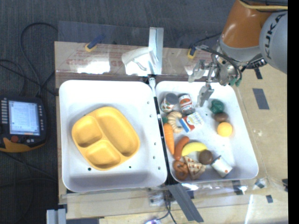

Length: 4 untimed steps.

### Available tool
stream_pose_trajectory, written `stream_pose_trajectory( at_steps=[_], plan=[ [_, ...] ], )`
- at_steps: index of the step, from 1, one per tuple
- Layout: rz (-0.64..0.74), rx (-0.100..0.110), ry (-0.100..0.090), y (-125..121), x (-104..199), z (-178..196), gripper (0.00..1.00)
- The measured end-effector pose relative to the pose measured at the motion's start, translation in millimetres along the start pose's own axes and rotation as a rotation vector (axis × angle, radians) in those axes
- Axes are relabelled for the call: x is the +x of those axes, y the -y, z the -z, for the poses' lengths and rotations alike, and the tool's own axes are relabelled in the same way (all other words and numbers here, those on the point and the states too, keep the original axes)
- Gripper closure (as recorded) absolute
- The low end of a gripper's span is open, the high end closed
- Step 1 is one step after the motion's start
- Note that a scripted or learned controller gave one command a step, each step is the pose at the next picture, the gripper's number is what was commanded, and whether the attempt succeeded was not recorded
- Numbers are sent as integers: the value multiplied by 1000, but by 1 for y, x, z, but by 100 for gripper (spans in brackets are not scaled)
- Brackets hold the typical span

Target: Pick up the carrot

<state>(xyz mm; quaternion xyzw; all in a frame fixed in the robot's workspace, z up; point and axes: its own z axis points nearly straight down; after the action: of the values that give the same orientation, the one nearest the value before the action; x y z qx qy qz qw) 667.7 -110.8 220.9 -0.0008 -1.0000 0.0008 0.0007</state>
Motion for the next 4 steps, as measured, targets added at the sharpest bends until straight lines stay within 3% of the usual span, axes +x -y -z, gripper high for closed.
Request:
stream_pose_trajectory(
  at_steps=[1, 2, 3, 4],
  plan=[
    [3, 2, 4, 101, 4, 28, 0],
    [42, -2, -6, 99, 33, -123, 0],
    [115, 2, 15, 111, 60, -131, 0],
    [189, -5, -1, 1, 172, -100, 0]
  ],
)
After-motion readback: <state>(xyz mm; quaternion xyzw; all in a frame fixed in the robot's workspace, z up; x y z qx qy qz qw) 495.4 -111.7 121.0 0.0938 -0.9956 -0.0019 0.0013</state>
